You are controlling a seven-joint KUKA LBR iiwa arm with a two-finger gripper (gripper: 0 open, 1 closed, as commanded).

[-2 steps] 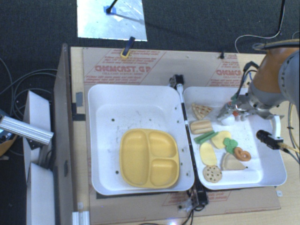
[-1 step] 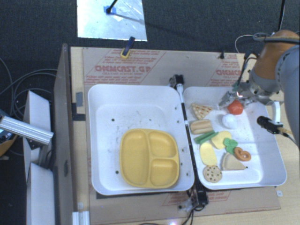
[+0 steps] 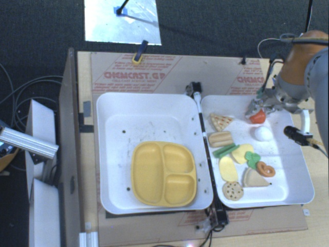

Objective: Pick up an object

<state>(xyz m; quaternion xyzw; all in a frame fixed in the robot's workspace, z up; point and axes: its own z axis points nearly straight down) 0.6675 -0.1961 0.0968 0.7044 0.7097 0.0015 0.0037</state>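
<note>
The arm [image 3: 303, 66] comes in from the right and bends down over the far part of the right bin [image 3: 300, 189]. Its tool [image 3: 261, 109] is low at the bin's far side, and a red piece [image 3: 258, 117] sits right under the tips, touching them or almost touching. It is not possible to tell if the tool is apart, together or clamped on the red piece, because the parts are small and blurred there.

Other toy foods lie in the same bin. A white egg [image 3: 263, 134] is just beside the red piece, on the near side. A pizza slice [image 3: 221, 121] lies at the bin's left, with a hot dog [image 3: 220, 138] below it. Nearer the middle are a green bean [image 3: 224, 150], a yellow piece [image 3: 241, 153], a green leaf [image 3: 252, 159] and a pretzel [image 3: 266, 169]. A pale yellow piece [image 3: 229, 169], a cookie [image 3: 233, 190] and a sandwich wedge [image 3: 256, 179] lie at the near side.

The left bin [image 3: 118, 112] holds a yellow tray [image 3: 164, 174] with 3 compartments. Both bins stand on a cardboard sheet [image 3: 149, 73] on the desk [image 3: 69, 138].
</note>
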